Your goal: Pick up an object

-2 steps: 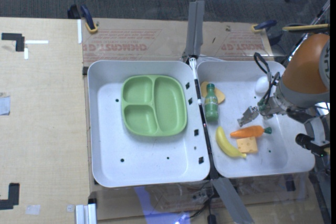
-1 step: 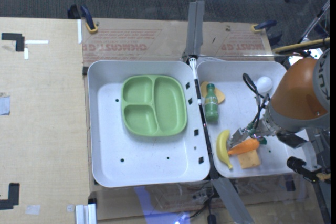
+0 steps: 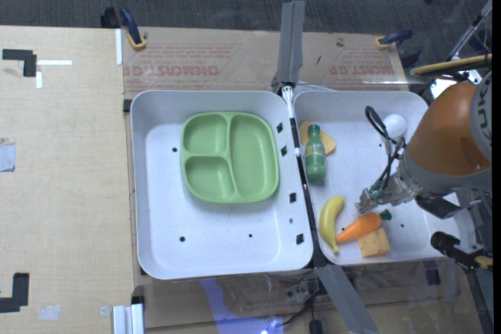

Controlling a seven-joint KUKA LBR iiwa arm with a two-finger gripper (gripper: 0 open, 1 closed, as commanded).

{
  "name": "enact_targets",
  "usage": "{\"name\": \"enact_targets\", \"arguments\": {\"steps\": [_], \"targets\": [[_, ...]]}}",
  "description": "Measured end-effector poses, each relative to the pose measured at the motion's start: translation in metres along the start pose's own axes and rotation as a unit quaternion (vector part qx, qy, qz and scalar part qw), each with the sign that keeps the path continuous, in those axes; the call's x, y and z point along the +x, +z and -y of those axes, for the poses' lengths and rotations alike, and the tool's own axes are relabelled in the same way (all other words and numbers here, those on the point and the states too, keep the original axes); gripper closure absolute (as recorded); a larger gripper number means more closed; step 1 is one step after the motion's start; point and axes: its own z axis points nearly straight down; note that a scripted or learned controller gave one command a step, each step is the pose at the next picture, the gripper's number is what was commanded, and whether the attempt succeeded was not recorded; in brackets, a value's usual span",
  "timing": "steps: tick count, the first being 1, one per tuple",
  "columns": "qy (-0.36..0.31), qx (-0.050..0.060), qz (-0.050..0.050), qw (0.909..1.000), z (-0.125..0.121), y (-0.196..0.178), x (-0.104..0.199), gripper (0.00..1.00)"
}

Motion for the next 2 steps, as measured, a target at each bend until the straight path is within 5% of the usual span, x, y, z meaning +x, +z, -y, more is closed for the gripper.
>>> {"name": "enact_targets", "arguments": {"steps": [1,2], "targets": [[0.0,0.0,0.0,1.0,0.0,0.0,0.0001,0.0],[0.002,0.0,0.0,1.0,-0.0002,-0.0087,-0.0011,1.0]]}}
